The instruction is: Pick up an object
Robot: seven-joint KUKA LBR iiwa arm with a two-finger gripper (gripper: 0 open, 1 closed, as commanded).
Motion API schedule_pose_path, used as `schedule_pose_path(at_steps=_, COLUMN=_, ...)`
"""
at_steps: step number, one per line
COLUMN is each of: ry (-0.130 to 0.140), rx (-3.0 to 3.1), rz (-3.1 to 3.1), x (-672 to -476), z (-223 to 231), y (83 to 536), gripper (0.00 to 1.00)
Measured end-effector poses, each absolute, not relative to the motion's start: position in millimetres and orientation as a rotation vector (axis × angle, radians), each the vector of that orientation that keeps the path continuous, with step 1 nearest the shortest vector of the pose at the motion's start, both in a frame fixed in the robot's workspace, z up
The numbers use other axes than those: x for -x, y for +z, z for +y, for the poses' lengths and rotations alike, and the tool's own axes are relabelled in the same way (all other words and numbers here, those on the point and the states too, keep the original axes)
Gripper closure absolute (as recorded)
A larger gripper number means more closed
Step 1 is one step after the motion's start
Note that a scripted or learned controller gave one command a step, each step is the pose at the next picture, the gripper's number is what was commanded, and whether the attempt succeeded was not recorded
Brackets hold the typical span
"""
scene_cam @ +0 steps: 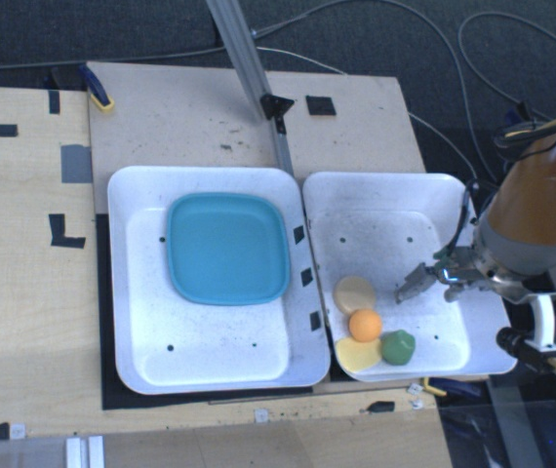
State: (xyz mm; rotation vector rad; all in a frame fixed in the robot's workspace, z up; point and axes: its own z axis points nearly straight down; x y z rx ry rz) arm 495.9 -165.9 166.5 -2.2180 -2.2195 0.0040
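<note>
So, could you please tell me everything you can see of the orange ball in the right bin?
The orange ball is small, round, smooth and matte-looking. It sits near the front left of the right bin, overlapping a pale beige disc behind it and a yellow piece in front, with a green object close beside. The gripper is apart from it.

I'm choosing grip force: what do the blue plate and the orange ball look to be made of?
The blue plate looks like moulded plastic: uniform colour, rounded corners, soft matte sheen. The orange ball looks smooth and matte, probably plastic or foam; the view cannot tell which.
</note>
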Motion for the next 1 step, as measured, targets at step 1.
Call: schedule_pose_path(at_steps=1, ry=0.004, rx=2.218, rz=-2.219, x=-496.6, z=-167.3, y=123.8, gripper=0.0)
